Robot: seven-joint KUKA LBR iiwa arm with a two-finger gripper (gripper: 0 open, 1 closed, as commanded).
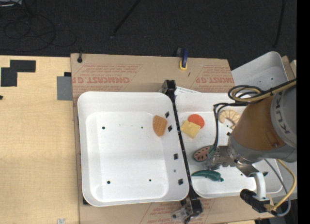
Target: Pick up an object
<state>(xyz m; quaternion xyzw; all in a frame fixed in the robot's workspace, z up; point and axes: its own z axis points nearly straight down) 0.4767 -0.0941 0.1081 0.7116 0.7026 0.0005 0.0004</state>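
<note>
In the camera view, the gripper is seen low in the right bin, beside a brown oval object and above a green object. Whether anything is pinched cannot be told. A tan piece is seen in the left bin.

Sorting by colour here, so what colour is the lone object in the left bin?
Orange-tan object, clearest in the camera view.

a blue clamp grips the cardboard sheet on the wooden bench
</note>
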